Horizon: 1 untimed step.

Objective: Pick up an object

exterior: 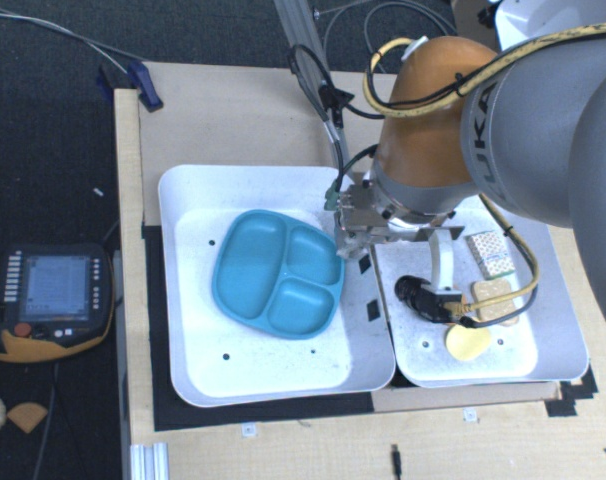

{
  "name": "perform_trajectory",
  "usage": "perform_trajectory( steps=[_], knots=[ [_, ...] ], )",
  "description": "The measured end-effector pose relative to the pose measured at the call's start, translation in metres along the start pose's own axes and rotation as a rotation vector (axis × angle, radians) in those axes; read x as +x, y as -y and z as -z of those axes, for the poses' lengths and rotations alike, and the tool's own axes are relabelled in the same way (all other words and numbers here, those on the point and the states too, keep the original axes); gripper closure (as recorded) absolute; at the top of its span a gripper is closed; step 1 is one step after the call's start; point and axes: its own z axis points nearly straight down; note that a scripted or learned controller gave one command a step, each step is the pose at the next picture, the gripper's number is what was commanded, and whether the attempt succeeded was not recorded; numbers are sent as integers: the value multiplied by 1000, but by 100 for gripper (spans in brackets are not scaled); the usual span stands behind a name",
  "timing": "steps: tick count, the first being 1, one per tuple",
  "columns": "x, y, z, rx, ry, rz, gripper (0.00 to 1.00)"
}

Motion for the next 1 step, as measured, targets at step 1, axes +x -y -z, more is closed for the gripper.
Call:
perform_trajectory(
  steps=[1],
  knots=[
    [-1, -1, 0, -1, 0, -2, 0]
  ],
)
